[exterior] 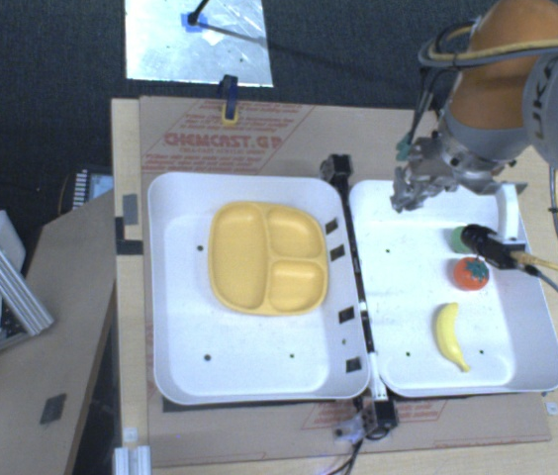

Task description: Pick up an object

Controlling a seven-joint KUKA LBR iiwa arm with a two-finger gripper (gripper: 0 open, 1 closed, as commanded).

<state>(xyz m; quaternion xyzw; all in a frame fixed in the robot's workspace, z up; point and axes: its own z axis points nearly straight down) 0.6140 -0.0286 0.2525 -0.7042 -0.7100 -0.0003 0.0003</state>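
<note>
Here the tool [405, 198], its state impossible to tell, was poised over the right bin's [398, 295] bare corner, apart from the tomato [471, 273] and banana [449, 336], so nothing was gripped.

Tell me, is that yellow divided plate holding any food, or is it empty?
Empty. The yellow plate in the left bin shows three bare compartments; the banana and tomato lie in the right bin.

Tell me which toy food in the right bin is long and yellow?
The curved yellow plastic banana, lying nearest the bin's front edge. The round orange-red tomato toy and the small green piece behind it are neither long nor yellow.
</note>
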